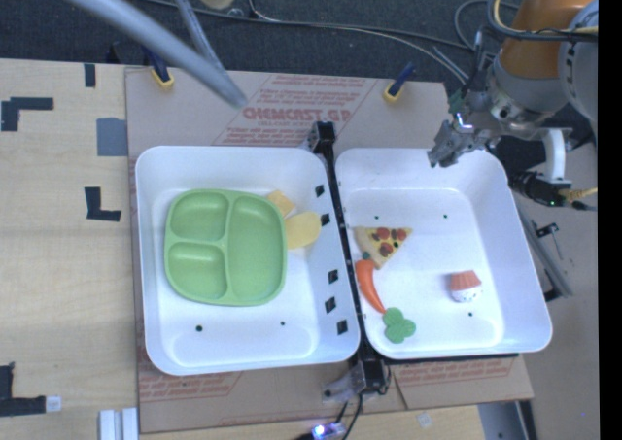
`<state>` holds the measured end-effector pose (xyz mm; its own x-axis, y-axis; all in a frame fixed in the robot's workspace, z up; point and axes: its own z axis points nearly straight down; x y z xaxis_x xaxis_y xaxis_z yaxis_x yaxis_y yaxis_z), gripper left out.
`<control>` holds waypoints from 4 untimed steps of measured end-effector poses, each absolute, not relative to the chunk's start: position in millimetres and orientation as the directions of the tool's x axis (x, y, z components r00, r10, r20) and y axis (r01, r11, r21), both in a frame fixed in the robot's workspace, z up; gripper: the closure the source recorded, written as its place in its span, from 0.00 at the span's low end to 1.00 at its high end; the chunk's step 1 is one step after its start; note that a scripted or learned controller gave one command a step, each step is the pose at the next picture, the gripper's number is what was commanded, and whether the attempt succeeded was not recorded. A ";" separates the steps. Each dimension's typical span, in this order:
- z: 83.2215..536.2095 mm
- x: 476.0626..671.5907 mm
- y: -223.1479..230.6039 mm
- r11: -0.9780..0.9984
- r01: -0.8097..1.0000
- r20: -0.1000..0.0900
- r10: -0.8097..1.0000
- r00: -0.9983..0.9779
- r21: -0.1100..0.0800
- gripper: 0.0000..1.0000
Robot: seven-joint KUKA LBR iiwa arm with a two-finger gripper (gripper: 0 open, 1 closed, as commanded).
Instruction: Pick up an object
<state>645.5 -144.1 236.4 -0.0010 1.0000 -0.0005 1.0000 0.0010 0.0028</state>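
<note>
The right bin holds a toy pizza slice, an orange carrot with a green top and a small red and white piece. My gripper hangs above the bin's far right corner, well away from all three toys. Nothing shows between its fingers. A green divided plate lies in the left bin, with yellow toy pieces at its right side.
A black divider runs between the two bins. Cardboard lies under both bins, with yellow clamps at its far edge. A grey pole crosses the upper left, and cables trail behind the arm.
</note>
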 end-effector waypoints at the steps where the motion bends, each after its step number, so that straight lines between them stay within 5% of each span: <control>1: 243.3 633.4 -88.0 0.006 1.000 0.002 1.000 -0.006 -0.001 1.00; 4: 237.4 618.5 65.3 0.006 1.000 0.001 1.000 -0.006 -0.003 1.00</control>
